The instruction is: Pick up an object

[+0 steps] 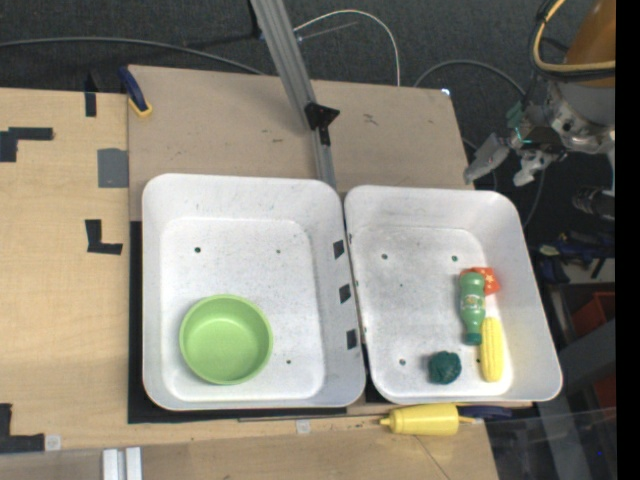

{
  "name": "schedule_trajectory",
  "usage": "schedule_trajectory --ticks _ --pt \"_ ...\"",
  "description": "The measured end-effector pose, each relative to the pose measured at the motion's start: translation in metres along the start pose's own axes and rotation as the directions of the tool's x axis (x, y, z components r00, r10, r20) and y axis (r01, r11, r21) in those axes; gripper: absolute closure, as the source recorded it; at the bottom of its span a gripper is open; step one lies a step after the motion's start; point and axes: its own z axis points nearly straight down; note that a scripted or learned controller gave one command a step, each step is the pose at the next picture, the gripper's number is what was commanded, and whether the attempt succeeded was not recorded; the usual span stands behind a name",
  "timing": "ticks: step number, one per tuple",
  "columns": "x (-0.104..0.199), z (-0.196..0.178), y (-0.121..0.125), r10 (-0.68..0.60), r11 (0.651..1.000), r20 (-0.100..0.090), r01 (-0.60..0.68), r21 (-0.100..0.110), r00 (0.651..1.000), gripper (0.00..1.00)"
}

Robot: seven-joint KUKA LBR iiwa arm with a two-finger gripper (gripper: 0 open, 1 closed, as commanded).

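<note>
Toward the near right of the right bin point(520, 230) lie a green bottle-shaped toy point(471, 306) with an orange-red cap, a yellow corn cob point(491, 348) and a dark green lump point(445, 367), while the gripper point(508, 156) hangs beyond the bin's far right corner, fingers apart, holding nothing.

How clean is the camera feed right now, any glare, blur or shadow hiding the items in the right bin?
Camera view: lighting is even and soft on both bins, with no strong glare on the right bin. The green bottle, yellow corn and dark green lump read clearly, with faint shadows. The gripper at the upper right is slightly soft, against a dark background.
</note>
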Motion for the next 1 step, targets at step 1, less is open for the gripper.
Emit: schedule_trajectory --ticks 1 --pt "-0.0002 -0.0001 -0.0001 0.0 1.0 0.0 0.0 0.0 1.0 0.0"
